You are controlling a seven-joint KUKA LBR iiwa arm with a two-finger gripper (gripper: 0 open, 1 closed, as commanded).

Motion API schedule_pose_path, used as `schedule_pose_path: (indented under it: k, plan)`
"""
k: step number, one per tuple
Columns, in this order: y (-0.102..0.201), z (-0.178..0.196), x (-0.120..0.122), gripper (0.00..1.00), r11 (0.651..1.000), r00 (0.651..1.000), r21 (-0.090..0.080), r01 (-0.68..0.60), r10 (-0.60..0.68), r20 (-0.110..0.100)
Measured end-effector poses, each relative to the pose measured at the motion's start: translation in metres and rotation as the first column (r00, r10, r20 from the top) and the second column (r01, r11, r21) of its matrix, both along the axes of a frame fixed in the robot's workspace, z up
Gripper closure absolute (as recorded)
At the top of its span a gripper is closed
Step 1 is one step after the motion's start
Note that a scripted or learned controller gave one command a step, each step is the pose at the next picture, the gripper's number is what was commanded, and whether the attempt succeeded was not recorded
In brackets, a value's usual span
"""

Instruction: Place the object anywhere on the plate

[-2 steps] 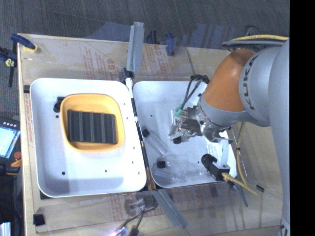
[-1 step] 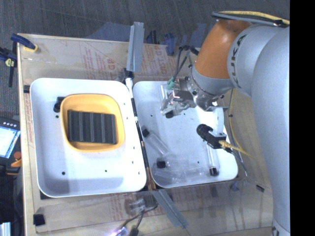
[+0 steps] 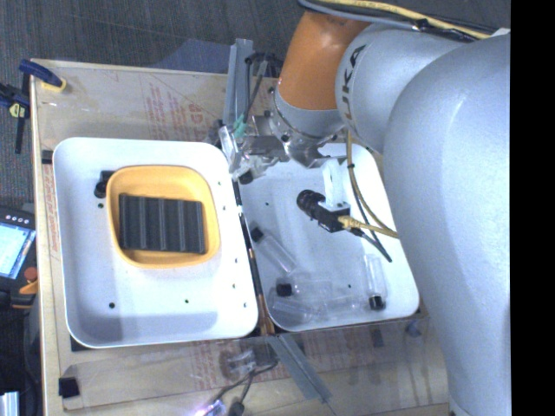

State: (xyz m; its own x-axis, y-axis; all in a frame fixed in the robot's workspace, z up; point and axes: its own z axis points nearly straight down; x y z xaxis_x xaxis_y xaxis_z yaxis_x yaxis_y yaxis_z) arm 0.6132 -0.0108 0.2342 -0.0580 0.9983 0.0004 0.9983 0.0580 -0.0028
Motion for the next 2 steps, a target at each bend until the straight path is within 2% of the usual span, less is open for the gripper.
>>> schedule_pose_path:
  k: [1, 2]
  plan:
    - [0.0053, -0.0432, 0.0219, 1.0, 0.957, 0.957, 0.002, -0.291, 0.291, -0.002]
    - [0.0052, -0.043, 0.022, 0.0, 0.957, 0.957, 0.002, -0.291, 0.291, -0.002]
